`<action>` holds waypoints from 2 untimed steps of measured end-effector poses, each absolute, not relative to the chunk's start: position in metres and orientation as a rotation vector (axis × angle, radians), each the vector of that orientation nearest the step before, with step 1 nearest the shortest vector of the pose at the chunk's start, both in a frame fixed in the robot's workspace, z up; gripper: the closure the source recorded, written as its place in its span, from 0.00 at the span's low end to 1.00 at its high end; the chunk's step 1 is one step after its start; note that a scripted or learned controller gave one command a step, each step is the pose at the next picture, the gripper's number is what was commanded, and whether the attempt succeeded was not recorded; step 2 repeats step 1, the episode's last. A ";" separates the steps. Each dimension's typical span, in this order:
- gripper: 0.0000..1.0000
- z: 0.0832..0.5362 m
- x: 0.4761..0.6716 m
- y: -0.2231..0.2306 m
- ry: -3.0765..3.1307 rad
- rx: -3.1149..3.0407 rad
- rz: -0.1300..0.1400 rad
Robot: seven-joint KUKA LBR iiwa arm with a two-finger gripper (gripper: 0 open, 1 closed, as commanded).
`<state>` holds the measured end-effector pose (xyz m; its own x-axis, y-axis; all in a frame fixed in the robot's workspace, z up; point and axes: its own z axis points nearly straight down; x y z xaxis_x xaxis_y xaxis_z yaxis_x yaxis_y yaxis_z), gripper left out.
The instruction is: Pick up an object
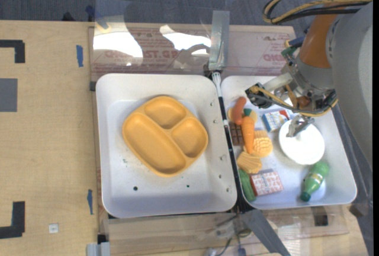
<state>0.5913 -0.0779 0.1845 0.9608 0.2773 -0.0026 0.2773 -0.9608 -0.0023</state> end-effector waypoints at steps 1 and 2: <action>0.00 0.185 0.610 -0.128 -0.318 -3.125 0.004; 0.00 0.185 0.610 -0.128 -0.318 -3.125 0.004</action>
